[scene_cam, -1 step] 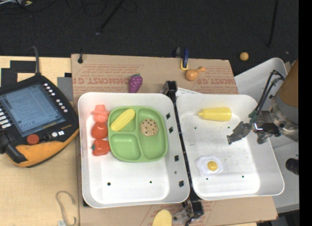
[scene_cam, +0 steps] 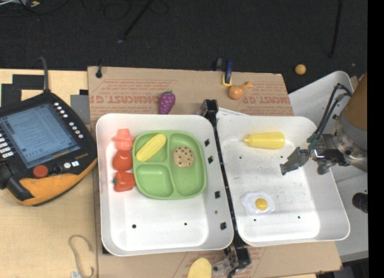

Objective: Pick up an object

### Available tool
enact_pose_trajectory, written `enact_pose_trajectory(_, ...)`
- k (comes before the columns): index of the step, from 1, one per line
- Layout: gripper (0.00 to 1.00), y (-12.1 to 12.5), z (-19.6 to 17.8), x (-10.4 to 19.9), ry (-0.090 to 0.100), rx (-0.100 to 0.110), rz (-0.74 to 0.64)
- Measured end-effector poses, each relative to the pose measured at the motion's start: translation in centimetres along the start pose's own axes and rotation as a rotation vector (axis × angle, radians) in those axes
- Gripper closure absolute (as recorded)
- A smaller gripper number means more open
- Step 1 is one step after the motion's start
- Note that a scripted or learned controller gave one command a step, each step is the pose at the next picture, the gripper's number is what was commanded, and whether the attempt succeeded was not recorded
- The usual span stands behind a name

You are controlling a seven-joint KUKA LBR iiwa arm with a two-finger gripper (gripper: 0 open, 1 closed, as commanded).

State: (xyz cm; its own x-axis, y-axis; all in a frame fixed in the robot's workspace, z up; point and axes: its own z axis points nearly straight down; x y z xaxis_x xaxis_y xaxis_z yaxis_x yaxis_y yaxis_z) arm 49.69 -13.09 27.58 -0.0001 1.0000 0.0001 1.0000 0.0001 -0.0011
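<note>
Gripper (scene_cam: 294, 161) sits over the right side of the right bin (scene_cam: 327, 226), dark fingers reaching left from the grey wrist; nothing visible between them, and can't tell if they are apart or together at this resolution. Nearest things: yellow mustard bottle (scene_cam: 264, 140) up-left of the gripper, lying flat on the bin floor near the back wall, apart from the fingers. It's a plain yellow squeeze-bottle shape, long axis running left-right, narrow nozzle end pointing left, blunt base toward the gripper side. Below-left of the gripper, toy fried egg (scene_cam: 259, 203), white with a yellow yolk, lying flat, no clear long axis, well apart from the bottle. Left bin (scene_cam: 156, 235) holds a green divided plate (scene_cam: 171, 164): corn cob (scene_cam: 150, 146) in the upper-left compartment, tilted with its long axis running lower-left to upper-right; round cookie (scene_cam: 183, 157) in the upper-right compartment. Red and pink toy pieces (scene_cam: 122, 160) stacked in a column just left of the plate, touching its rim. Behind the bins on the cardboard: purple grapes (scene_cam: 167, 101), orange pear-like toy (scene_cam: 239, 90). A yellow object (scene_cam: 200, 267) sits at the front edge. Teach pendant (scene_cam: 42, 145) on the counter (scene_cam: 36, 235), far left.
</note>
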Motion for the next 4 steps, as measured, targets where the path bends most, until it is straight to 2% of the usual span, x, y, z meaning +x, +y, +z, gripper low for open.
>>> enact_pose_trajectory(2, 0.0, -0.7, 8.9, 0.2, 0.002, 0.007, -0.001)
enact_pose_trajectory(3, 0.0, -0.6, 15.3, 0.3, 0.003, 0.008, -0.001)
enact_pose_trajectory(4, 0.0, -0.5, 18.9, 0.5, 0.002, 0.002, 0.0)
